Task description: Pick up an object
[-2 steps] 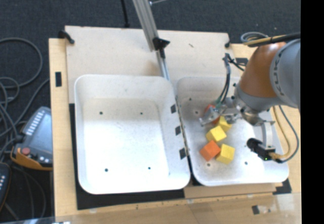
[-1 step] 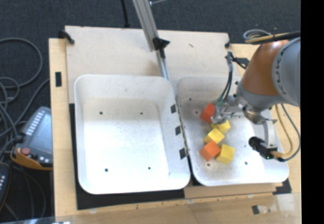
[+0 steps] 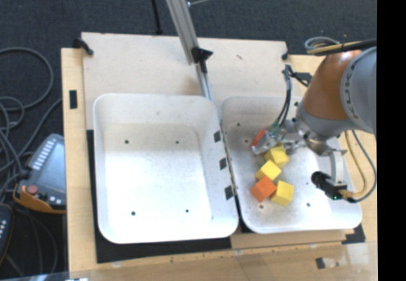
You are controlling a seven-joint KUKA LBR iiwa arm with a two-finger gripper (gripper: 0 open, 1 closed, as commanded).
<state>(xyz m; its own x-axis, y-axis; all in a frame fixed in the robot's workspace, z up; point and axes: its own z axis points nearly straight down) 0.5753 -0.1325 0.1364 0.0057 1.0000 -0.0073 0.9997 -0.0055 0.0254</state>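
In the right bin (image 3: 330,210) lies a cluster of small blocks. A yellow block (image 3: 276,155) is the uppermost, with a second yellow block (image 3: 268,170) just below it. Lower down, an orange block (image 3: 262,189) touches a third yellow block (image 3: 283,193). A small red piece (image 3: 257,141) lies at the cluster's upper left. My gripper (image 3: 276,141) hangs low over the bin, directly above the top yellow block and beside the red piece. The grey arm with its orange band (image 3: 327,92) reaches in from the right and hides the bin's upper right part.
The left bin (image 3: 158,165) sits beside the right one, their rims meeting at the middle. A slanted aluminium post (image 3: 181,13) rises behind the bins. Cables hang along the arm at the right. A teach pendant (image 3: 44,172) lies off the bench at left.
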